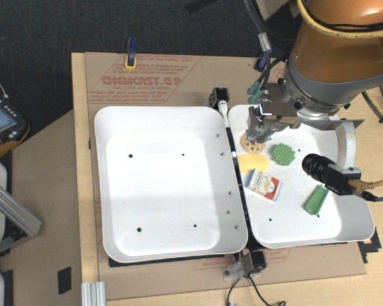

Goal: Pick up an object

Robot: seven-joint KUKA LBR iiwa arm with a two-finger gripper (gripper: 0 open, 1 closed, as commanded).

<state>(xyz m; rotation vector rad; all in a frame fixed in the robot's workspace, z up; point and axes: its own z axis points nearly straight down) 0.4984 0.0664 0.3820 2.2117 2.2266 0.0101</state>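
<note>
The tool hangs low over a tan round holed disc; its opening cannot be told. Crowded beneath it, the yellow block could jam a finger.

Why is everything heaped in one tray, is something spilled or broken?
Nothing looks spilled or broken. The small items, a green knobbly ball, a yellow block, a green bar and a printed carton, lie loosely scattered in the right white bin.
</note>
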